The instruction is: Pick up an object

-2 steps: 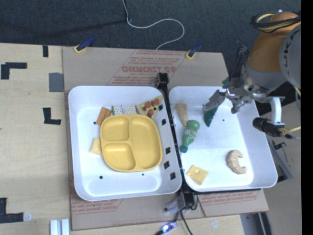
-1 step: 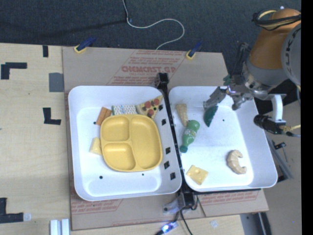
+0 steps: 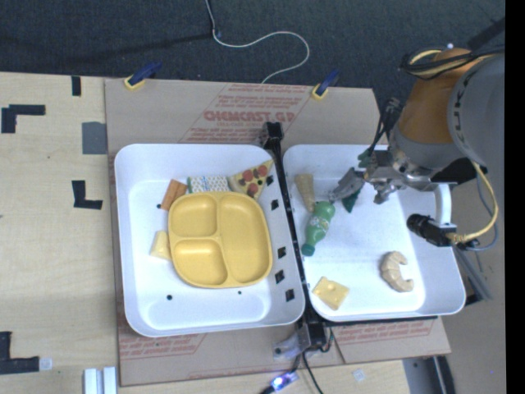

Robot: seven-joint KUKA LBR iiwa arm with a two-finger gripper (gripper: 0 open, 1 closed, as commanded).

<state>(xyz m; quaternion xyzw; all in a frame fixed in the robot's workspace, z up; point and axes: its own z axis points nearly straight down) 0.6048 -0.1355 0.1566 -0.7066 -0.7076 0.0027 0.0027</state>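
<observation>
Four toy foods lie in the right bin point(image 3: 426, 302); nearest the pincer point(image 3: 361, 189), whose fingers spread wide and hold nothing, is the green bottle point(image 3: 317, 226). Likely light, rigid, slick plastic; grip across its mid-body.

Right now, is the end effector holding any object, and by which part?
Nothing is held: the end effector hangs open above the right bin, near the green bottle.

A yellow plate point(image 3: 220, 240) lies in a white bin point(image 3: 131, 220), a green bottle point(image 3: 317, 226) and tan croissant point(image 3: 397, 271) in the other.
</observation>
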